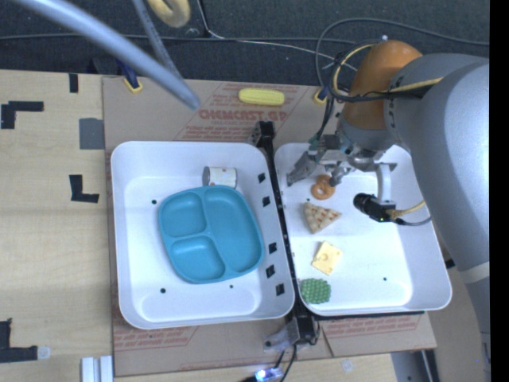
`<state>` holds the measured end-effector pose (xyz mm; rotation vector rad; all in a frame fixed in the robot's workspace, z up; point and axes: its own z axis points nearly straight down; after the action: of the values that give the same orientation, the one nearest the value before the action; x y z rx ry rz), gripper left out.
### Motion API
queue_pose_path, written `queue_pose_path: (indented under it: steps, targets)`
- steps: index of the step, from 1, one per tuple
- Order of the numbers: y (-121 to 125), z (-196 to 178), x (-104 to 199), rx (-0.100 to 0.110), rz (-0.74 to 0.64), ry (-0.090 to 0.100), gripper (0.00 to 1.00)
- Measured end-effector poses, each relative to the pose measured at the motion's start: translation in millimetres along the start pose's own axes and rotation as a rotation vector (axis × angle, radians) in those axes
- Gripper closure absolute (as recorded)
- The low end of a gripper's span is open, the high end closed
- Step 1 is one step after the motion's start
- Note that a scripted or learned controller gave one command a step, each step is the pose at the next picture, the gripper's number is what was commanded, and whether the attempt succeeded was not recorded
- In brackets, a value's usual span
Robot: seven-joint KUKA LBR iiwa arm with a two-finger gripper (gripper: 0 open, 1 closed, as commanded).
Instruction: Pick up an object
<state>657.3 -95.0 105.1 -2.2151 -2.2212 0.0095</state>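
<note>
My gripper (315,178) hangs over the back left part of the right bin (413,289), its fingers spread open. A small brown ring-shaped snack (322,189) lies on the bin floor just below and between the fingertips, not lifted. In front of it lie a tan triangular cracker (320,216), a yellow cheese-like square (327,258) and a green bumpy piece (316,291). The grey arm with its orange band (382,78) comes in from the right and covers the bin's back right corner.
The left bin (131,237) holds a blue divided plate (210,234) and a small grey-and-white can (219,176) behind it. A yellow oblong toy (261,96) lies on the cardboard behind the bins. A black divider (274,213) runs between the bins.
</note>
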Motion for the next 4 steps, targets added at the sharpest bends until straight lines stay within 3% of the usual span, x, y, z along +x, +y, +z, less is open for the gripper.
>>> queue_pose_path:
  steps: [1, 2, 4]
  targets:
    - [2.9, 17.5, 0.6, -0.016, -0.001, -0.003, 0.00]
    - [3.6, 5.2, 0.0, -0.019, -0.002, -0.005, 1.00]
    - [-4.8, -97.8, 0.0, -0.009, 0.001, 0.001, 1.00]
